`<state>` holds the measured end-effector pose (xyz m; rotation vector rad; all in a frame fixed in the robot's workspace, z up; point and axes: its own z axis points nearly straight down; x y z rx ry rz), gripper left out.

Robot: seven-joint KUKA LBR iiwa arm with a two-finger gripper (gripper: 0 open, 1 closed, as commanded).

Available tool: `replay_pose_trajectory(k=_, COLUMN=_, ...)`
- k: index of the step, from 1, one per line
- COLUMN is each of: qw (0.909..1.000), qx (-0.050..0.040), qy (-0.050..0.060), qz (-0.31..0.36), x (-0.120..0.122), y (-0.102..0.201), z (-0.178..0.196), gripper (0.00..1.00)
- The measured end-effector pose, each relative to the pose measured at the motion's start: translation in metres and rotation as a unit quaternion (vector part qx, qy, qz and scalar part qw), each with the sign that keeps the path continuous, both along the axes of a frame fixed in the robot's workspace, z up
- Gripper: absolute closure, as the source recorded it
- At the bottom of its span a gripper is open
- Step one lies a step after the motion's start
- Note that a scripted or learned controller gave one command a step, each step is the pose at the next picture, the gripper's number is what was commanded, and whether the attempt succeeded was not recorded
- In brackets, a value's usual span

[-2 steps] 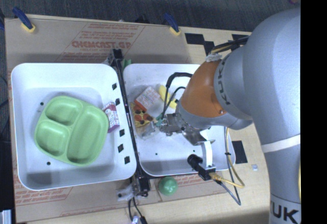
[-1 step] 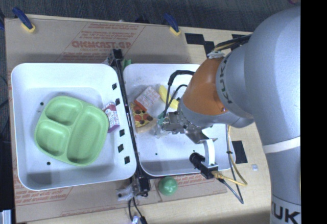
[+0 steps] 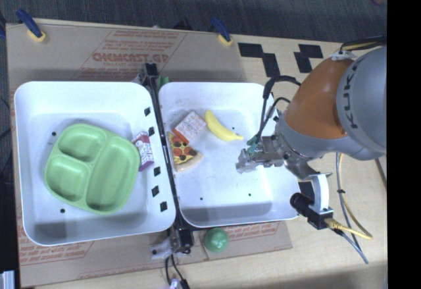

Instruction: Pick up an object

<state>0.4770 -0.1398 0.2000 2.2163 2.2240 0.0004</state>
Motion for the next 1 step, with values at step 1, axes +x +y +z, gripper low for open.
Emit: replay_pose_trajectory(k=1, qw=1.0000, qx=0.0004, qy=0.001, qz=0.000, x=-0.0006, y=-0.0100, z=0.0041, gripper=1.00)
